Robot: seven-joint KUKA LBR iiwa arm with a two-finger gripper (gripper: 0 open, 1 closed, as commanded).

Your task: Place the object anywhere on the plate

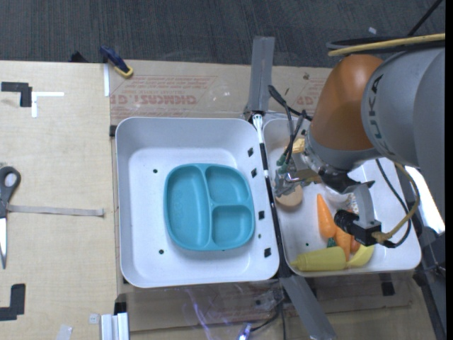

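A teal plate [209,207] with three compartments lies in the left white bin [134,190], with nothing on it. My gripper [286,180] is down in the right bin [396,257], near that bin's left wall. A tan rounded object [289,198] lies directly below the gripper's tip, touching it or very close. An orange carrot [325,219] lies just right of the tan object. A yellow banana [327,261] rests along the bin's front edge. A small yellow piece [299,146] peeks out behind the wrist. The arm hides much of the right bin.
The wall between the two bins [266,190] stands just left of the gripper. Black cables [393,222] loop from the wrist over the right bin. Scissors [6,190] lie far left on the bench. A grey metal post [260,76] rises behind the bins.
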